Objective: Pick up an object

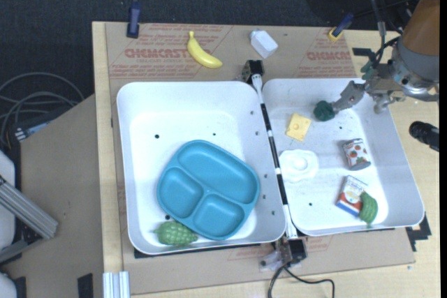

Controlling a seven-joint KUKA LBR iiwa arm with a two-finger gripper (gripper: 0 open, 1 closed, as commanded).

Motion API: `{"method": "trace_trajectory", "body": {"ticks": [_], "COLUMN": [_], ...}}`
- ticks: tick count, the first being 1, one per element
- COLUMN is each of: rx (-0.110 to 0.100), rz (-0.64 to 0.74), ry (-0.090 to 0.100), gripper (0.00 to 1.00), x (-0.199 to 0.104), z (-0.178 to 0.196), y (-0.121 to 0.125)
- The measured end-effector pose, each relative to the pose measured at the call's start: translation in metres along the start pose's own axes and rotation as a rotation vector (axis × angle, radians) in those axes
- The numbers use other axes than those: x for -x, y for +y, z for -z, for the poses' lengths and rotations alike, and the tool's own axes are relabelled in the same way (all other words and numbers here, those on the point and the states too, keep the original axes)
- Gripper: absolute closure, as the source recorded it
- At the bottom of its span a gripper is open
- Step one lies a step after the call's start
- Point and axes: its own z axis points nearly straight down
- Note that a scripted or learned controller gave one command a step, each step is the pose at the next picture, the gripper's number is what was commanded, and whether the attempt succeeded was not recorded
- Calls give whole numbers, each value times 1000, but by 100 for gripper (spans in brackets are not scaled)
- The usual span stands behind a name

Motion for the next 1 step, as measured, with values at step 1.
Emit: {"method": "trace_trajectory", "body": {"ticks": [1], "rx": [-1], "rz": [-2], "ry": [-1], "gripper": [0], "x": [51], "z": [-80], "y": [-49]}}
